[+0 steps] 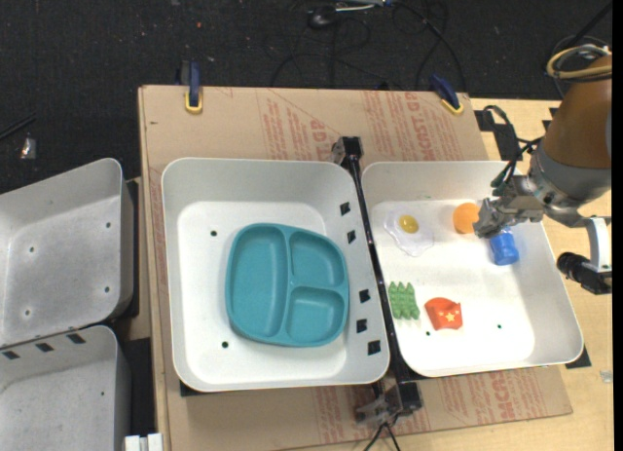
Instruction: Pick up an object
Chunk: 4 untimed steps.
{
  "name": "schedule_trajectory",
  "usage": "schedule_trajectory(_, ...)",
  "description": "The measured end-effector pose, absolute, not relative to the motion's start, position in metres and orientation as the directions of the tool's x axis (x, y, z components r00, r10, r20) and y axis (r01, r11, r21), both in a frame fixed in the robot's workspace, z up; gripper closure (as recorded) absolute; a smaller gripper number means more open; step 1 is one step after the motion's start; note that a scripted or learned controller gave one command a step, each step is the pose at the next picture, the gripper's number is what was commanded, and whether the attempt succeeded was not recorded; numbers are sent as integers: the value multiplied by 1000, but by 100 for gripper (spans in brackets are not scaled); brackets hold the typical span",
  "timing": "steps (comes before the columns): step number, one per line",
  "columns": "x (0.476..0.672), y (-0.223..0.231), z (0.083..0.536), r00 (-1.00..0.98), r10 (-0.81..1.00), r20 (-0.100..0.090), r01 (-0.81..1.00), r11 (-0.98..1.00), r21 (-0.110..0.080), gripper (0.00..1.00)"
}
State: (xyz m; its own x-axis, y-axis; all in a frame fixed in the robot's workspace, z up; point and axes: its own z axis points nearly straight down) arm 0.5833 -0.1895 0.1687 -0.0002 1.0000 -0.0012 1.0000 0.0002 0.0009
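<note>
divided tray [287, 284] in left bin [185, 244]; toys in right bin [545, 332]

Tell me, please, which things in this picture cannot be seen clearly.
- Gripper, camera view: small and dark over the right bin; its state is unreadable.
- Orange object: its right side is covered by the gripper.
- Blue object: too small to identify.
- Arm: cut off by the right edge.

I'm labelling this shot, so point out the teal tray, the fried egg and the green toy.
Teal tray [288, 284], camera view, on the ridge where its compartments meet.
Fried egg [409, 225], camera view, on the yolk.
Green toy [403, 300], camera view, on its middle.
</note>
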Motion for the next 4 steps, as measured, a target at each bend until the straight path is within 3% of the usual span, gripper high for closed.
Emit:
schedule_trajectory(1, 593, -186, 227, -3, 1000, -2, 1000, 3, 7, 100)
schedule_trajectory(2, 594, -186, 238, -2, 1000, -1, 1000, 2, 3, 100)
schedule_trajectory(4, 604, -76, 240, -8, 1000, 2, 1000, 8, 1, 100)
